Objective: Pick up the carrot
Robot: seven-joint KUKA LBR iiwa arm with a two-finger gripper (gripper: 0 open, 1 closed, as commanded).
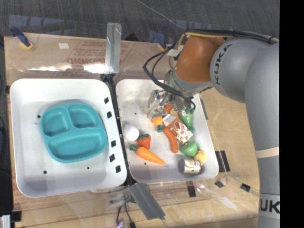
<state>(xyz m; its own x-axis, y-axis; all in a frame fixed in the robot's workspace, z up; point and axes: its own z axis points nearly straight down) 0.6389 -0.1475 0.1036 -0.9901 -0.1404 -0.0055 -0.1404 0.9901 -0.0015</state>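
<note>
Where the arm [237, 65] reaches in from the right: bent downward over the right bin [137, 172], orange band above the wrist, cables looped beside it. Gripper [159, 103] low among the toy food near the bin's far middle; fingers' state impossible to tell. Carrot [148, 155] lying flat toward the near left of the right bin, well apart from the gripper, beside a strawberry [144, 140] and a white egg [131, 133]. Left bin [23, 175] holding a teal divided tray [73, 132]. Bench of tan board under clear plastic.
</note>
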